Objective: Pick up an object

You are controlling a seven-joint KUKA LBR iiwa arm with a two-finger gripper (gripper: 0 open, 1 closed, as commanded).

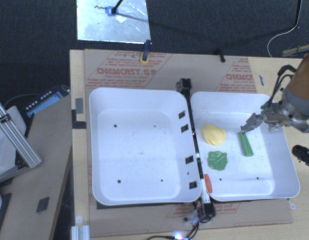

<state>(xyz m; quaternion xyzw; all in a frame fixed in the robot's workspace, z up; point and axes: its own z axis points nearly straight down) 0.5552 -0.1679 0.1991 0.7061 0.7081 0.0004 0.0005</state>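
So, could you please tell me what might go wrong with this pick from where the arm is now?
The gripper sits just above the top end of the green stick-shaped object, so closing there could catch only its tip and let it slip or pivot. The soft yellow lump and the crumpled green piece lie close by in the right white bin; a sweep left could nudge them.

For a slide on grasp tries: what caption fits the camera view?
Tool over the right bin, just above a green stick, with a yellow lump and green lump nearby.
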